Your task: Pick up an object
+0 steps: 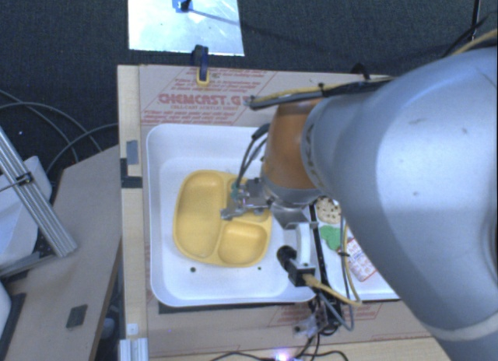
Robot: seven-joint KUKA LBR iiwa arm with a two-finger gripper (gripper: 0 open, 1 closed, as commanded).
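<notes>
The gripper (243, 200) stood over the right rim of the yellow divided tray (214, 223), which extended leftward in the left bin (167, 157). Finger spacing could not be determined; no grasp was evident.

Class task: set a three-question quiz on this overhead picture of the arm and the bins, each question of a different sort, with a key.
1. True or false: the yellow dish lies in the left bin.
2. What colour is the band above the arm's wrist? A green, B orange, C blue.
3. Fill in: the tool is over the dish's ______ edge.

Key: 1 true; 2 B; 3 right.
</notes>
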